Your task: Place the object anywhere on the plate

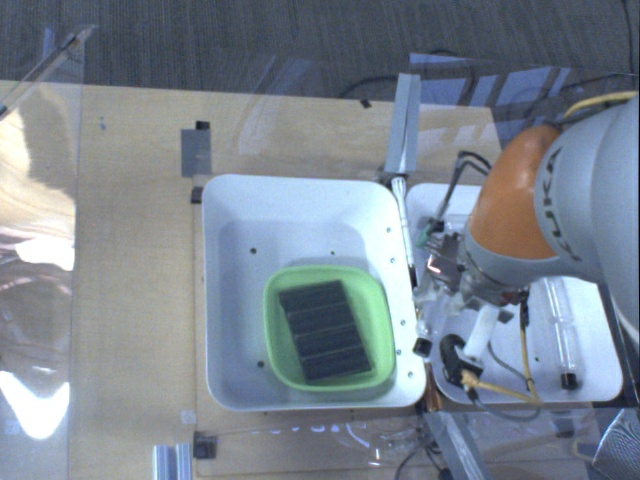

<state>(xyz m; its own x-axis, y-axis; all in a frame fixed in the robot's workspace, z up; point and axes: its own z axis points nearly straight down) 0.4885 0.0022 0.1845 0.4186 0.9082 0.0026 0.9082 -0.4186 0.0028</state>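
The left bin (228,268) is sitting near the middle of the wooden bench (110,298), its right edge lying just beside the right bin (592,303). Both are shallow, white and smooth, with rounded corners. A green plate (272,320) is resting in the left bin toward its near right corner, close to the near and right walls. A broad band of white floor is showing along the far edge, and a narrower strip along the left edge. The plate is a glossy rounded square with a raised rim. A black object (322,330) is lying flat on the middle of the plate, inside the rim. It is a matte rectangle ribbed crosswise into four bands, and it is sitting slightly askew to the plate's sides.

The grey arm with its orange band is hanging over the right bin's left half, with the gripper (455,293) near the edge shared by the two bins. How wide the gripper is standing cannot be told, as the wrist is covering it. A clear, slim tube (562,333) is lying along the right bin's right edge.
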